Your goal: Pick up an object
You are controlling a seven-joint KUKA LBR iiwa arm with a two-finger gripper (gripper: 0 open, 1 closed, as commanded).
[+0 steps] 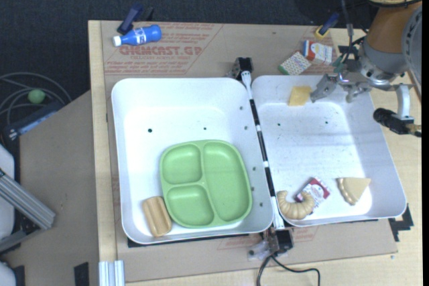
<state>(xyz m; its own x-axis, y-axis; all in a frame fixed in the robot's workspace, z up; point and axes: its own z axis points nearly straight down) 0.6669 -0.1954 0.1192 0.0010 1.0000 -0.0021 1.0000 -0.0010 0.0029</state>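
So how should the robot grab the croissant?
Probably straight down from above, pinching across the croissant's thick middle. It lies flat and curved near the front of the right bin, with a red-and-white packet touching one side, so the pincer should avoid that end.

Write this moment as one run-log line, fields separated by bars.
pincer: over right bin far edge | nearest: yellow block | held: nothing seen | left bin: green tray
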